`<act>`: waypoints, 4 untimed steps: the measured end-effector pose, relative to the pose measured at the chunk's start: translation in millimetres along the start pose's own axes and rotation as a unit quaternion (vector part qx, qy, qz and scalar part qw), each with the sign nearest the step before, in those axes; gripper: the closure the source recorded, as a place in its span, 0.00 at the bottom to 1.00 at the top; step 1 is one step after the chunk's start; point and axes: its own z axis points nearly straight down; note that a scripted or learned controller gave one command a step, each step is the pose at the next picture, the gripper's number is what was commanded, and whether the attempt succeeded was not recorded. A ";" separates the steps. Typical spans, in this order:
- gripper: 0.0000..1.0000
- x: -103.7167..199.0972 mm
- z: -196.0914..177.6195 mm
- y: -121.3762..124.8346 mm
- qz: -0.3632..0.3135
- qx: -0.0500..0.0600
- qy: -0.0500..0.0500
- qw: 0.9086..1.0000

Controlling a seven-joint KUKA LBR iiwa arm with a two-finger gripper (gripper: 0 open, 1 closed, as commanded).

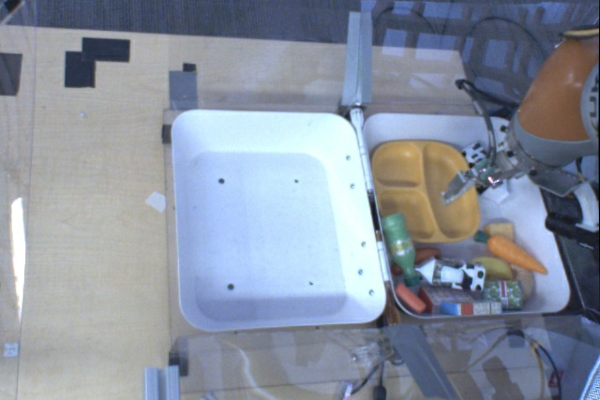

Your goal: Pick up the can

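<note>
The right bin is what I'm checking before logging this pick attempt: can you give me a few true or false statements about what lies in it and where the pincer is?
1. A yellow divided tray lies in the right bin. True.
2. The pincer is above the left bin. False: it is over the yellow tray's right part.
3. A green bottle lies by the divider between the bins. True.
4. The carrot rests on the yellow tray. False: it lies off the tray, near the bin's right side.
</note>
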 end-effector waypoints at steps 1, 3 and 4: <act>0.00 -21.9 11.3 29.9 0.024 0.013 0.013 1.000; 1.00 -50.8 -98.5 40.1 0.134 -0.001 -0.001 0.991; 1.00 -58.6 -237.5 62.7 0.013 -0.002 -0.002 1.000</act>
